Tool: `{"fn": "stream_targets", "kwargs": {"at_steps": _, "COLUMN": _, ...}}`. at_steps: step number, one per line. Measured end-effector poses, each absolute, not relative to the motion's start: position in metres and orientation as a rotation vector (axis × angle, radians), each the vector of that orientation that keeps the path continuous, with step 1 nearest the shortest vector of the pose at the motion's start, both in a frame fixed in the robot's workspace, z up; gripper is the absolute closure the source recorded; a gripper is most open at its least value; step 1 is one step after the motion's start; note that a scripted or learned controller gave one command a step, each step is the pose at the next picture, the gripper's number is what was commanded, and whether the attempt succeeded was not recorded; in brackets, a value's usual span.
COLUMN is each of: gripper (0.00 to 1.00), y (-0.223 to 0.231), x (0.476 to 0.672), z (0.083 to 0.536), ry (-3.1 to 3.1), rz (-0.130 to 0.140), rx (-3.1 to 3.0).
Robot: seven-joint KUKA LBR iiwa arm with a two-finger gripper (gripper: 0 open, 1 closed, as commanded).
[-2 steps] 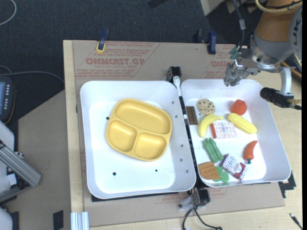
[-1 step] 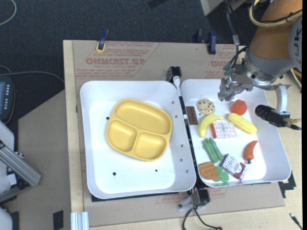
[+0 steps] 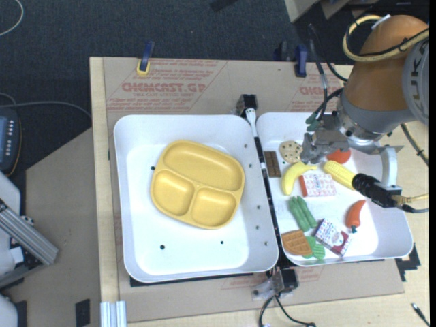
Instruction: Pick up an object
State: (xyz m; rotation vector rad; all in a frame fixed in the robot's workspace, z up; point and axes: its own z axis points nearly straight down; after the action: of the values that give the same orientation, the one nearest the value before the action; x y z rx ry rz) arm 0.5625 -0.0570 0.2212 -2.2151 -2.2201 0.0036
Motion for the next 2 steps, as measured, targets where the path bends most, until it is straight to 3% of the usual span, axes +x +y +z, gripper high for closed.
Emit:
{"fn": "stream_targets", "kwargs": {"at_steps": 1, "gripper": 1.0, "y": -0.045, "x": 0.508, "z": 0.217, "ry": -2.215, "rz": 0.005, "rx": -2.219}}
{"fn": "stream_targets", "kwargs": {"at_steps": 2, "gripper": 1.0, "y": -0.038, "x": 0.516, "z": 0.235, "ry": -2.226, "rz": -0.003, "rx": -2.221}}
